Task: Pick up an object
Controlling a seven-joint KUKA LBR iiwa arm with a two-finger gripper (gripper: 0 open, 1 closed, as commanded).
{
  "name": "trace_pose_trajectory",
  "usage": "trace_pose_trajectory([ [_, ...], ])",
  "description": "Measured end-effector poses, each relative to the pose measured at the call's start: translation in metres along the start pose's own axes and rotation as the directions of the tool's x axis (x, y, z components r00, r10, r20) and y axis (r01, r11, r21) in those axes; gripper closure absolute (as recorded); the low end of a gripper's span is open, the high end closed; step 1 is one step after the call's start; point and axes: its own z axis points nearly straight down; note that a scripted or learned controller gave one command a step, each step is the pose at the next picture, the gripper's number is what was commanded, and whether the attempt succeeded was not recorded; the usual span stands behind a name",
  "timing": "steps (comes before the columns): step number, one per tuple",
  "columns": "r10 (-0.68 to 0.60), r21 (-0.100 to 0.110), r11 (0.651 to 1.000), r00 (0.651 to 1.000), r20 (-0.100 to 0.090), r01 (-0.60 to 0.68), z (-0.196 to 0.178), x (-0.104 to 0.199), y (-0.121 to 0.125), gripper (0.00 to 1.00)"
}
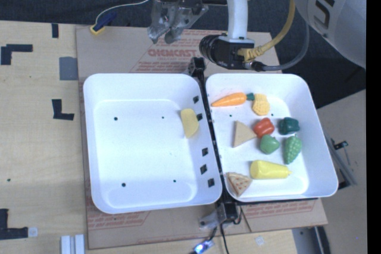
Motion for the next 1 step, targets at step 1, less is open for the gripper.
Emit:
trace_pose_trajectory([
  [1, 0.001, 0.037, 0.999, 1.000, 0.016, -0.001, 0.1718, 0.0064, -0.0568, 1.00],
])
